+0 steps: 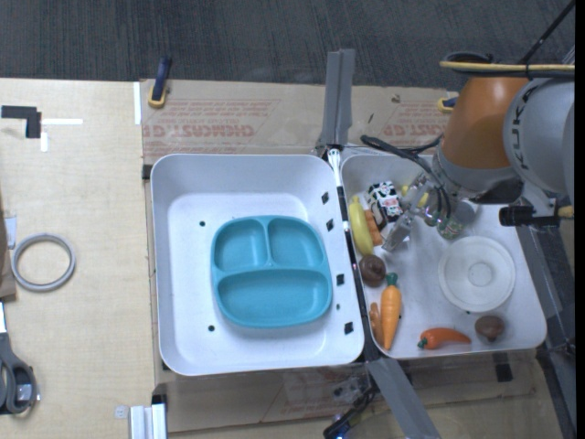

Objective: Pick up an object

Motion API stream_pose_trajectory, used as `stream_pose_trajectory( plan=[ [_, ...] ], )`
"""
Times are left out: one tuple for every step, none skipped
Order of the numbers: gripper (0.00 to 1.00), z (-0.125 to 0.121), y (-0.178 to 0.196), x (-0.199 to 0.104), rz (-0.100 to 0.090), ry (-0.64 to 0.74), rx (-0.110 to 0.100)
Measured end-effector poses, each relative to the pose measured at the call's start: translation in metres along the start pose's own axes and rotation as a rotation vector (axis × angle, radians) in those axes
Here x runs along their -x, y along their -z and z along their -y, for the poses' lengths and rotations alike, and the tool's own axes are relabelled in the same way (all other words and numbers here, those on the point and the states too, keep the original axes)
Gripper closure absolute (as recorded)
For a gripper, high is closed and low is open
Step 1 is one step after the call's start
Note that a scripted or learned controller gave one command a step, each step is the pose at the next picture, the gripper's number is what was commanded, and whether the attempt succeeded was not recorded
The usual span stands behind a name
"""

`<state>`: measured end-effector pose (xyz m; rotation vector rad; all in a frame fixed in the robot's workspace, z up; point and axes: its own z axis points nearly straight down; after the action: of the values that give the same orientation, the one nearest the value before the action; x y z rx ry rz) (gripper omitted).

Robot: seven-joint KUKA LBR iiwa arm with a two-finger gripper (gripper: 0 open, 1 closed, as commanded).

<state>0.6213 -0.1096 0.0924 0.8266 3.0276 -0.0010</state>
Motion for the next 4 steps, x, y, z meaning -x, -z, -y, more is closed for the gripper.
stream_pose_trajectory(
  plan=[
    [0.00, 0.098, 0.050, 0.037, 0.003, -0.158, 0.000],
    [0.00, -0.009, 0.000, -0.013, 0.000, -0.258, -0.001],
    [0.00, 0.050, -0.001, -0.040, -0.003, -0.444, -0.002],
    [0.00, 0.001, 0.010, -0.025, -0.001, -0.414, 0.000]
  ],
)
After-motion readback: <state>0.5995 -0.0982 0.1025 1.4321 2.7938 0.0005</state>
